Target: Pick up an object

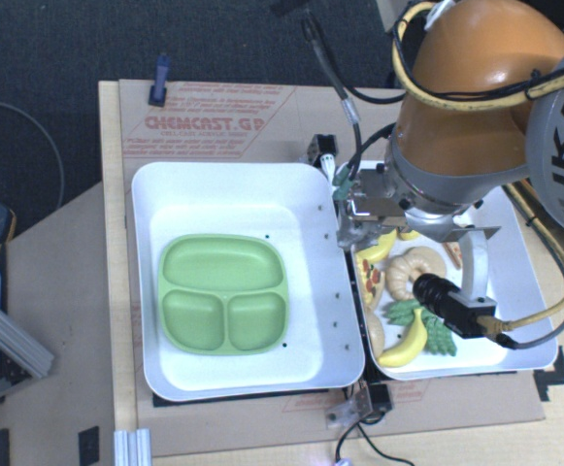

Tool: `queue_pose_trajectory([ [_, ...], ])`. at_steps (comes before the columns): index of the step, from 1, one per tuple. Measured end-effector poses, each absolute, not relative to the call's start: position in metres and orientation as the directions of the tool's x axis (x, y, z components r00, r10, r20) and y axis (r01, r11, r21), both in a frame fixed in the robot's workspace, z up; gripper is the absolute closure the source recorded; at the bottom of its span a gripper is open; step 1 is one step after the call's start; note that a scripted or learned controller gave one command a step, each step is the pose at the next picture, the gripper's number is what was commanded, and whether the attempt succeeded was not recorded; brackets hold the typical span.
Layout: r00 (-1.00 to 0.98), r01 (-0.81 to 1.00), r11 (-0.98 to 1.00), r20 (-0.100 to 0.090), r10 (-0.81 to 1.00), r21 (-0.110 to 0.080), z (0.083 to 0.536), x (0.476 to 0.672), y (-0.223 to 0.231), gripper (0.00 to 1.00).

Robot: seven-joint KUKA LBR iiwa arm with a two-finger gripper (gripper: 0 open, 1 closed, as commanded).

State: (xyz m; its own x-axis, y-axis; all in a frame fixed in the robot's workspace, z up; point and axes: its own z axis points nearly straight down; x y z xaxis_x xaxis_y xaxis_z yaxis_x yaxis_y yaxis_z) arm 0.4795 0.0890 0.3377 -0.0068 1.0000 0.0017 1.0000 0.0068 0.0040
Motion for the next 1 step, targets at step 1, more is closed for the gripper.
queue_pose_trajectory([
  [1, 0.003, 1.000, -0.003, -0.001, 1.000, -0.006, 0.2820, 0.5099, 0.0657, 1.00],
])
